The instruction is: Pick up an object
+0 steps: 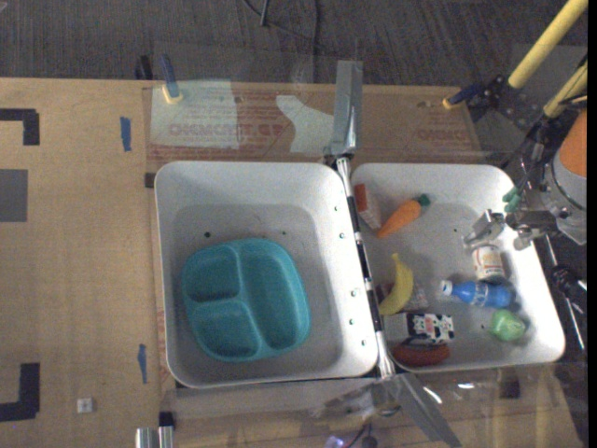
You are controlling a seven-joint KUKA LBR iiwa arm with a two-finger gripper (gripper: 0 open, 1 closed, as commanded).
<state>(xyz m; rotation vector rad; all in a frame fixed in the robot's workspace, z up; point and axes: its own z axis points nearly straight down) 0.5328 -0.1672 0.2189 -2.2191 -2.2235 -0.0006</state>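
Observation:
My gripper (504, 231) hangs over the right side of the right bin (438, 180), its fingers apart and nothing between them. Just below it stands a small white jar with an orange label (490, 262). Further toward the front lie a blue bottle (480, 294) and a green toy (508, 325). An orange carrot (403, 215) lies at the back of this bin and a yellow banana (399, 286) in the middle. A cow-patterned carton (430, 326) and a dark red piece (421, 354) sit at the front, and a red-and-white item (365, 206) rests against the divider.
The left bin (187, 194) holds a teal divided plate (244, 299). A metal divider post (346, 110) rises between the bins at the back. Yellow-handled clamps (546, 40) stand at the back right, near the arm (569, 171).

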